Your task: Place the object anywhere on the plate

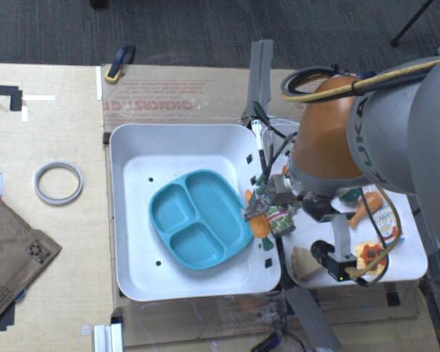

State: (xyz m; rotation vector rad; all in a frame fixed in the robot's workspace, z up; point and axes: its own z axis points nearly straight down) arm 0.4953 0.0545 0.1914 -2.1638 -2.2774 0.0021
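Blue plate (198, 218); white bin (132, 160); orange object (259, 226).

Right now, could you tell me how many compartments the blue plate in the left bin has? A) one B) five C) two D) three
D: the blue plate lying in the left bin shows raised ridges that split it into three compartments, two smaller ones and one larger.
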